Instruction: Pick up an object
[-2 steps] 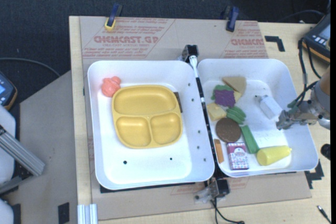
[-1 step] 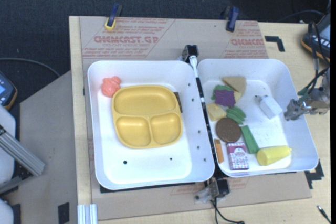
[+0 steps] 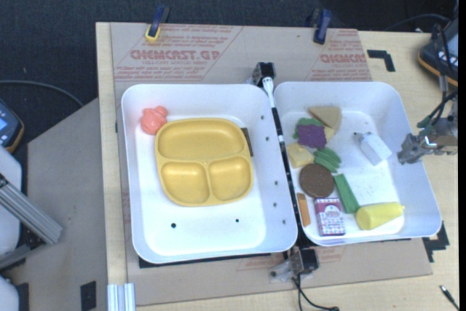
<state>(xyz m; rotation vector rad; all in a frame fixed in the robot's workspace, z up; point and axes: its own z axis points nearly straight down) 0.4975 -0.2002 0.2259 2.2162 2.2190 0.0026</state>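
The right bin [image 3: 408, 120] holds several small items: a tan wedge [image 3: 325, 115], purple grapes [image 3: 312, 133], a pale yellow piece [image 3: 298, 154], a green pod [image 3: 328, 157], a brown disc [image 3: 317, 180], a green stick [image 3: 344, 193], a yellow lump [image 3: 378, 215], a red and white box [image 3: 329, 217], a thin orange stick [image 3: 303, 209] and a white block [image 3: 373, 148]. My gripper [image 3: 416, 148] shows as a small grey piece over that bin's right rim, right of the white block and apart from it. Nothing is visibly held.
The left bin [image 3: 138, 178] carries a yellow divided plate [image 3: 204, 160] and a pink-orange toy [image 3: 153, 119] at its back left corner. Two clamps [image 3: 154, 23] [image 3: 320, 25] pin the brown board at the back. Cables hang by the right edge [image 3: 443, 102].
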